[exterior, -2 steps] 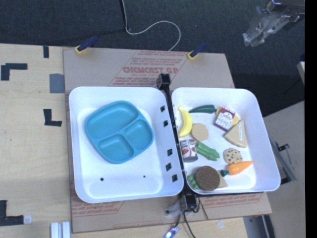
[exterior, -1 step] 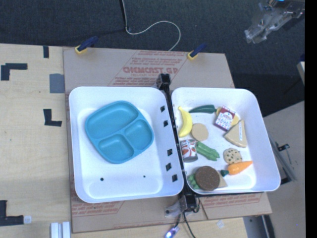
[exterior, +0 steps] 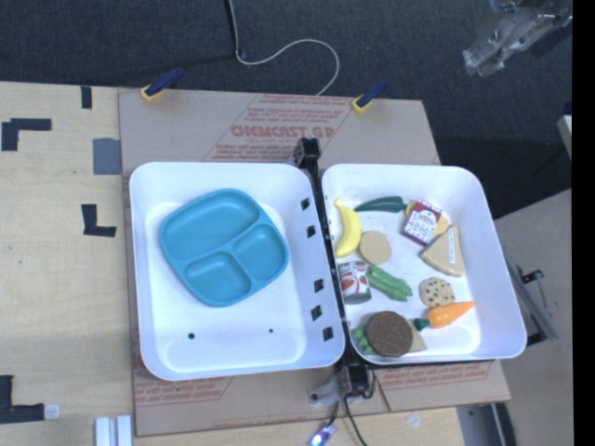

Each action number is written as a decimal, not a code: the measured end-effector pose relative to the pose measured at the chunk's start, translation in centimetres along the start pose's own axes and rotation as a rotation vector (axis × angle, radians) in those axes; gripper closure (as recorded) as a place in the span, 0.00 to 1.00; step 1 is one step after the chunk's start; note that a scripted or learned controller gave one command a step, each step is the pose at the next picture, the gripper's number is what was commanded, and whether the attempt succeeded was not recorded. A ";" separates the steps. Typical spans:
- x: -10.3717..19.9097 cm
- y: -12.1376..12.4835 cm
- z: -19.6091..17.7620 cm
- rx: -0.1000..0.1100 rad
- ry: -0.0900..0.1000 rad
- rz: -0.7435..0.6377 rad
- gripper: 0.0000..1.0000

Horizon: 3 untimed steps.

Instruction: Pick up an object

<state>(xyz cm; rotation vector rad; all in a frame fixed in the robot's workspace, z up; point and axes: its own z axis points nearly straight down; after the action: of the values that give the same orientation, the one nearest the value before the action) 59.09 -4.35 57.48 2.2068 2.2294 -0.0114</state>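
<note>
A cardboard sheet [exterior: 279, 128], clamped at its far edge by two yellow-and-blue clips, covers the wooden bench, apparently to keep the two bins from sliding. On it sit two shallow white bins, joined side by side by a black hinge strip.

The left bin [exterior: 153, 342] holds a blue divided plate [exterior: 223, 246] with three compartments, lying flat and slightly turned.

The right bin [exterior: 493, 277] holds the toy food, loosely scattered and mostly apart, which should leave room for a grasp. From larger to smaller: a yellow banana [exterior: 347, 229] near the hinge, a brown burger patty [exterior: 389, 334] at the near edge, a wedge of cheese or sandwich [exterior: 445, 252], a green pea pod [exterior: 389, 282], a red-and-white can [exterior: 354, 282], a red carton [exterior: 422, 221], an orange carrot [exterior: 450, 314], a tan round biscuit [exterior: 376, 247] and a chocolate-chip cookie [exterior: 435, 292].

The gripper [exterior: 507, 35] hangs blurred at the upper right, well away from both bins; whether it is apart or together cannot be told.
</note>
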 end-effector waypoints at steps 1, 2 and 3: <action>0.1 0.0 -1.0 0.000 0.000 -0.001 1.00; 0.1 0.1 -2.0 0.000 -0.001 -0.002 1.00; 0.2 0.1 -3.0 0.000 -0.001 -0.004 1.00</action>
<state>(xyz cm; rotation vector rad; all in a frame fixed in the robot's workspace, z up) 59.19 -4.12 60.47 2.2021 2.2331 -0.0129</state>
